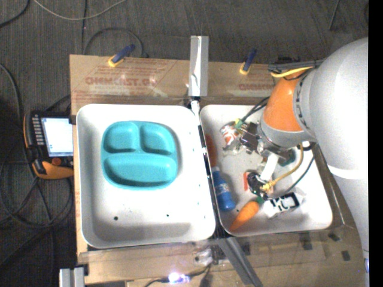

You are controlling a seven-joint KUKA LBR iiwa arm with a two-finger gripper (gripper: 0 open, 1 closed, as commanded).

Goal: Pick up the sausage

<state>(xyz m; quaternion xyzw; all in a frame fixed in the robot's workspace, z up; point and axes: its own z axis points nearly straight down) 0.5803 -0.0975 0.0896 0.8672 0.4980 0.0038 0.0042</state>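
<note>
Sausage (208,147) at 9 o'clock in right bin (311,223), along its wall.
Gripper (245,137) at sausage's 3 o'clock, apart from it; open or closed, can't tell. Cardboard (137,82) print reads roughly "CHEMCAST", blurred. Blue bottle (222,191) label illegible.

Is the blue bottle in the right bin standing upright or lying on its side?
Lying on its side: the blue bottle stretches lengthwise along the left wall of the right bin, near the carrot.
</note>
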